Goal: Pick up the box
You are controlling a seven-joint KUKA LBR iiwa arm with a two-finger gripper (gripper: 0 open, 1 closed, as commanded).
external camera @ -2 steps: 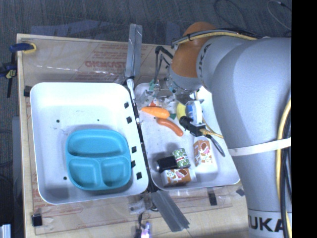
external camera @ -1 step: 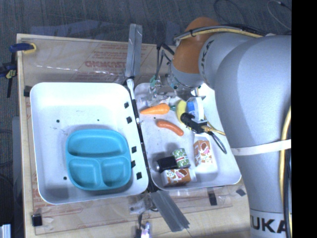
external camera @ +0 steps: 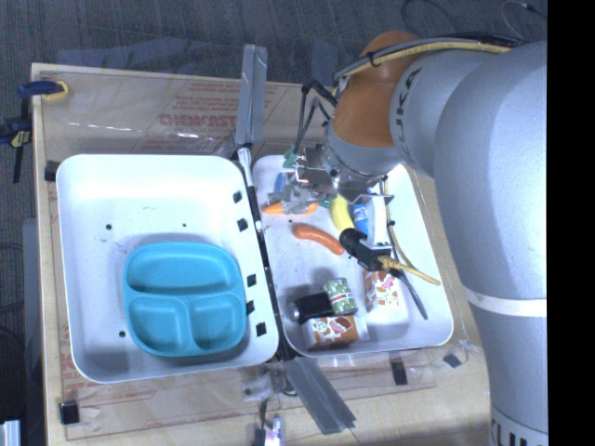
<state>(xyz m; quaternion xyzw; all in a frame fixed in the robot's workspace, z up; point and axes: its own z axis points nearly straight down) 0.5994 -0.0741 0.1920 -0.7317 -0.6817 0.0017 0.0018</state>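
Observation:
A small white box with a red picture (external camera: pixel 384 294) lies near the front right of the right bin (external camera: pixel 429 249). A brown printed carton (external camera: pixel 333 330) lies by that bin's front wall, just left of it. My gripper (external camera: pixel 297 188) hangs low over the back left of the right bin, above an orange piece (external camera: pixel 275 208). It is well behind both boxes and apart from them. Nothing shows as held in it.
An orange sausage-shaped toy (external camera: pixel 319 239), a yellow banana (external camera: pixel 341 215), a blue item (external camera: pixel 362 221), a green can (external camera: pixel 339 295) and a black piece (external camera: pixel 311 307) crowd the right bin. A blue divided tray (external camera: pixel 184 297) lies in the left bin (external camera: pixel 84 249). The arm covers the right side.

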